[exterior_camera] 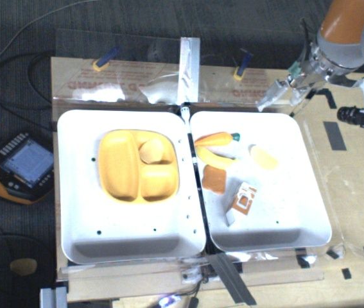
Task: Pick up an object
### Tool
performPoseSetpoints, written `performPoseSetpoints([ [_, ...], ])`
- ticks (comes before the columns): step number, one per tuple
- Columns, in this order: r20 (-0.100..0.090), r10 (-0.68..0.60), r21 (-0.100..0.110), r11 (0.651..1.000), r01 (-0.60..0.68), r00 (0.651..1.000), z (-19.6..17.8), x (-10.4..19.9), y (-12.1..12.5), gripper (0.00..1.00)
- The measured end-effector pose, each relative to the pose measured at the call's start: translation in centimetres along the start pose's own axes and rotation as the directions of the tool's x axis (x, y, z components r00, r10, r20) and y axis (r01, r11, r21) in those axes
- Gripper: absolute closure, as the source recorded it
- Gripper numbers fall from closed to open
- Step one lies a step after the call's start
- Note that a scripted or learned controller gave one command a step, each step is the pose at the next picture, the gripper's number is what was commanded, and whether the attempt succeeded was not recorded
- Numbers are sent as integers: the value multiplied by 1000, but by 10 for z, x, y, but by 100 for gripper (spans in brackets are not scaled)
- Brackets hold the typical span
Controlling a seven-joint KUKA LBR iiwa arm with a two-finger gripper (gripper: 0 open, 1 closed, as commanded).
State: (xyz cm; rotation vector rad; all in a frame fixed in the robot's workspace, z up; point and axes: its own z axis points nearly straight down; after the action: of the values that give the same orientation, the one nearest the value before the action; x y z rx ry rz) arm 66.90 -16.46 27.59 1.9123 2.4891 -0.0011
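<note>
Below, a smooth curved carrot (215, 138) lies in the glossy right bin (310, 172), well apart from the gripper (283, 90); its grip is unreadable.

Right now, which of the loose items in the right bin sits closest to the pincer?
The pale yellow oval piece, lying toward the upper right of the right bin. The carrot, banana, brown piece and carton lie farther from the pincer.
</note>
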Motion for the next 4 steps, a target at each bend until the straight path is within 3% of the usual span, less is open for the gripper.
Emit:
performPoseSetpoints([
  [1, -1, -4, 4, 1000, 4, 1000, 110, 32, 7, 0],
  [2, 0, -105, -3, 994, 105, 994, 185, 41, -86, 0],
  [3, 3, -105, -7, 994, 105, 994, 174, 40, -84, 100],
  [4, 3, -105, -7, 994, 105, 995, 174, 40, -84, 0],
])
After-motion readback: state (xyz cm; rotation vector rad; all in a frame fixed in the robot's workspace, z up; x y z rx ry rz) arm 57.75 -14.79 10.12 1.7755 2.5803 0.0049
